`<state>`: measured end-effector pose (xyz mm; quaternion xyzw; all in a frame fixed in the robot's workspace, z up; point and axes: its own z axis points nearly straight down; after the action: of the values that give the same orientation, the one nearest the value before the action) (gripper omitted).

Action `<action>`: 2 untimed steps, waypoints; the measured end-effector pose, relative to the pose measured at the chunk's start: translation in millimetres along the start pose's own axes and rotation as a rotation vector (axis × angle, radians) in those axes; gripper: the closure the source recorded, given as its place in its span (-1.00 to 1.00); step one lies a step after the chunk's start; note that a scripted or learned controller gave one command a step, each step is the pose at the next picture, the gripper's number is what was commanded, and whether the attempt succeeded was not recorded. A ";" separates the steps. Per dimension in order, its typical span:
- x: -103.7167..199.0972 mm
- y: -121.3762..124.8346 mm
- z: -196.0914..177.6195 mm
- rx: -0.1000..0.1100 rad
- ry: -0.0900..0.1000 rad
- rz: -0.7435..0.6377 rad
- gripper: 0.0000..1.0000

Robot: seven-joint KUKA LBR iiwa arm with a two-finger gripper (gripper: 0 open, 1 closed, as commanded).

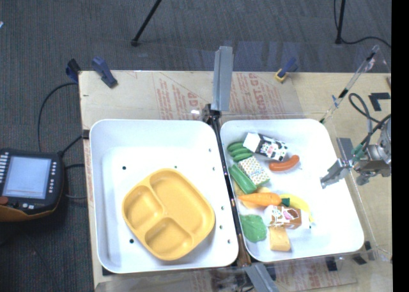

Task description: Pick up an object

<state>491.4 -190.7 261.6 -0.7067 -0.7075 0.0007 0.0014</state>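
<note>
Your two-finger gripper (350, 170) hangs empty with jaws spread at the right white bin's (332, 233) edge, so drop squarely over the red toy sausage (284, 164), lying apart from the pile, before closing.

Two white bins (102, 156) (332, 207), one yellow tray (167, 213), one carrot (259, 199), one sausage (284, 165).

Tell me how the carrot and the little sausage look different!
The carrot is orange with a green tip, while the sausage is reddish brown. The carrot is longer and tapered; the sausage is shorter and slightly curved. The carrot touches other toy foods, while the sausage lies more apart. Both lie flat in the right bin.
</note>
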 end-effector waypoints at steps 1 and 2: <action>-13.7 52.9 176.0 0.003 0.003 0.040 -1.00; 83.6 24.8 176.3 0.004 0.003 -0.041 -1.00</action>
<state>515.5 -106.9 85.3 -0.6921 -0.7218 0.0008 0.0038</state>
